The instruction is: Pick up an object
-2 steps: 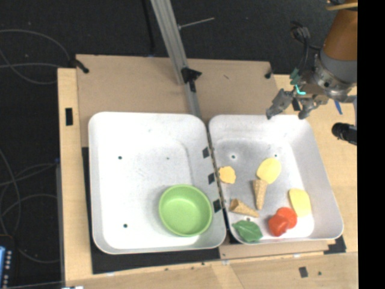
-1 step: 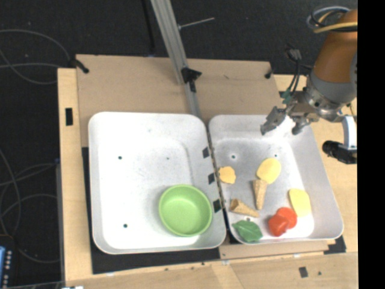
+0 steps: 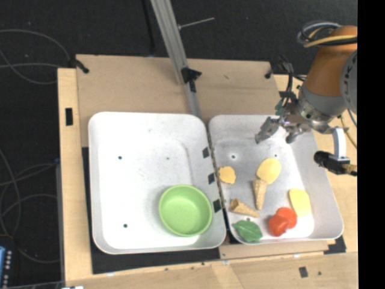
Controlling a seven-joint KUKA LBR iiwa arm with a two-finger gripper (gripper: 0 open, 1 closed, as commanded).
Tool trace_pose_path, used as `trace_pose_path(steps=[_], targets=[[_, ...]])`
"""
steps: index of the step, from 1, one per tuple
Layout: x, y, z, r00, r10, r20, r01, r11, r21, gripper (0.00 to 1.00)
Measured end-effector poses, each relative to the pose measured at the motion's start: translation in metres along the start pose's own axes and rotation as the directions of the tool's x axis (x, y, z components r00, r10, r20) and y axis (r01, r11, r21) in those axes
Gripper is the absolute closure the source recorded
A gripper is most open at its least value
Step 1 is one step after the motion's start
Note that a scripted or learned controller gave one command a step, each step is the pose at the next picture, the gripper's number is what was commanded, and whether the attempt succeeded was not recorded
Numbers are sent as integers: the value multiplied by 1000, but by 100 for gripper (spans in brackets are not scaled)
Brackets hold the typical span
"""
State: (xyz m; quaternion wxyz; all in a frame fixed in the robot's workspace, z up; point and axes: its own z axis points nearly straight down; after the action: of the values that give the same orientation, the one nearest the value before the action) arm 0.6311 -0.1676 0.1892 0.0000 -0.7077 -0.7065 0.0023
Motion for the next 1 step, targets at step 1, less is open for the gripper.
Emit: trace_pose_path(steps=[1], targets=[[4, -3, 44, 1000, 1, -1, -1, 1000, 0, 0]])
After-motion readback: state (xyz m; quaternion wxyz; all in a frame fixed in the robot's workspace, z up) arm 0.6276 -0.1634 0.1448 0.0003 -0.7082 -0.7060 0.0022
